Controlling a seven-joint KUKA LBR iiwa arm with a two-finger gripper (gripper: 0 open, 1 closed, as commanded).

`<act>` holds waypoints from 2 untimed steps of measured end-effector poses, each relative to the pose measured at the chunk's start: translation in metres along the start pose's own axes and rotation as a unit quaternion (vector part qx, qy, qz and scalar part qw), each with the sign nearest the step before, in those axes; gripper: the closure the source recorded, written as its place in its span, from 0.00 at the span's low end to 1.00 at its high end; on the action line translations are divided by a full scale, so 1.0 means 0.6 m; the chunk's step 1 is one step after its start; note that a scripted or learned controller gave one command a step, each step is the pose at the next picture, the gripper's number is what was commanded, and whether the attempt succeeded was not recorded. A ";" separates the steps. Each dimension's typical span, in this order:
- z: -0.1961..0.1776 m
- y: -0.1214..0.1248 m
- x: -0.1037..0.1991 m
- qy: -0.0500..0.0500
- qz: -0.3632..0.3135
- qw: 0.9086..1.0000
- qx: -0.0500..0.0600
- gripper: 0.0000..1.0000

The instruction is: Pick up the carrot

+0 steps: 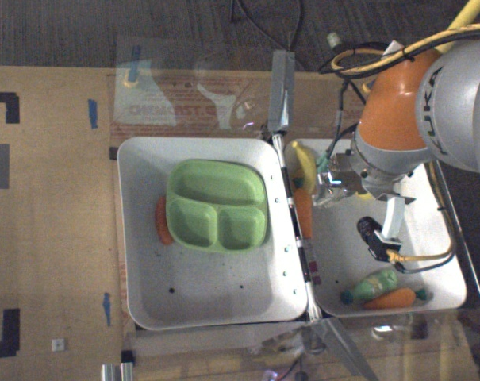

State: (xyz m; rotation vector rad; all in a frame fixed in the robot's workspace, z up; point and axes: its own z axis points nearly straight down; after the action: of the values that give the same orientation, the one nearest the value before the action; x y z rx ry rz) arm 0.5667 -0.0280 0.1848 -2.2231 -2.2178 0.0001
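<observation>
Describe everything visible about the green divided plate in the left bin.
The green divided plate looks like moulded plastic, a rounded rectangle with three compartments: one long one along the far side and two smaller ones on the near side. It lies flat, right way up, in the far half of the left white bin. An orange object pokes out from under its left edge, touching it.

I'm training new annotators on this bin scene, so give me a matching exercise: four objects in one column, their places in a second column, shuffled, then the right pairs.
Things:
1. green divided plate
2. carrot
3. banana
4. green bottle

Places:
A. right bin, near corner, closest to the front wall
B. left bin, middle
C. right bin, far left corner
D. right bin, just behind the carrot

Pairs: 1-B, 2-A, 3-C, 4-D
</observation>
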 end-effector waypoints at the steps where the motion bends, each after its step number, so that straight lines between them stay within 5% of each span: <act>1: 0.001 -0.062 0.094 0.000 -0.031 1.000 0.001 1.00; 2: 0.001 -0.146 0.018 0.000 -0.104 0.995 0.000 1.00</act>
State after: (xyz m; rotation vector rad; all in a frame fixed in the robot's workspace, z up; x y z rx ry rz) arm 0.4790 -0.0172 0.1840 -1.9800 -2.4363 0.0009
